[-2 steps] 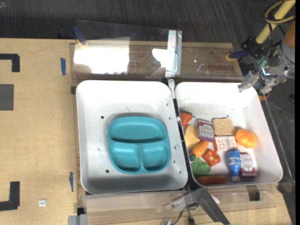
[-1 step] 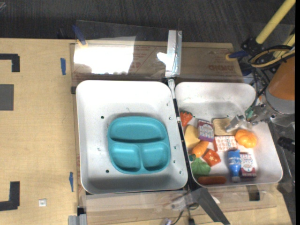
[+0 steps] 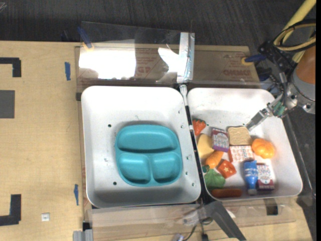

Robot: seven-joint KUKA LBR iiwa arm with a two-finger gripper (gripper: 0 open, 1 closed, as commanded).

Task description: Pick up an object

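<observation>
Nearest the lens, two white bins are seen side by side: left bin (image 3: 95, 109) bearing a teal divided tray (image 3: 148, 153), right bin (image 3: 220, 102) holding small items. Bread slice (image 3: 238, 135) is noted just below-left of the gripper (image 3: 255, 120), apart; orange fruit (image 3: 263, 148) beside it.

- Grey robot arm (image 3: 306, 87) with an orange band enters from the right edge.
- Its gripper (image 3: 255, 120) slants down and leftward.
</observation>
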